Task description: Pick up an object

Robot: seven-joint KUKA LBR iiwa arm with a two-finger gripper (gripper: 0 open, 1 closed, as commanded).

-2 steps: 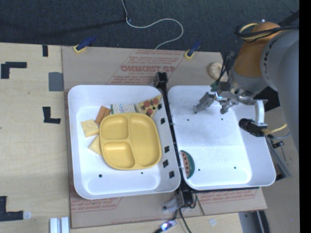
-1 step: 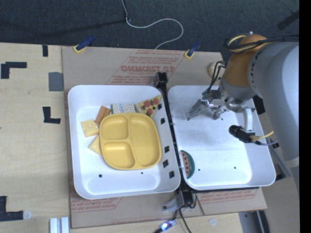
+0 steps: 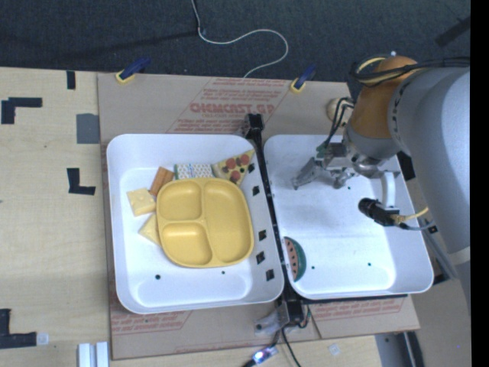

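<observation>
Pickup not done: tool (image 3: 306,176) hangs low over bare floor of right bin (image 3: 344,274), fingers seemingly spread and pinching nothing, watermelon slice (image 3: 295,257) lying apart at bin's left wall.

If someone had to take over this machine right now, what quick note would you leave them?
Gripper: over the right bin, near its upper left, nothing seen between its fingers.
Left bin: yellow divided plate with small food pieces tucked along its top and left edges.
Watermelon slice: at the right bin's left wall.
Done: nothing picked up.
Left: grasp and lift one object.
</observation>
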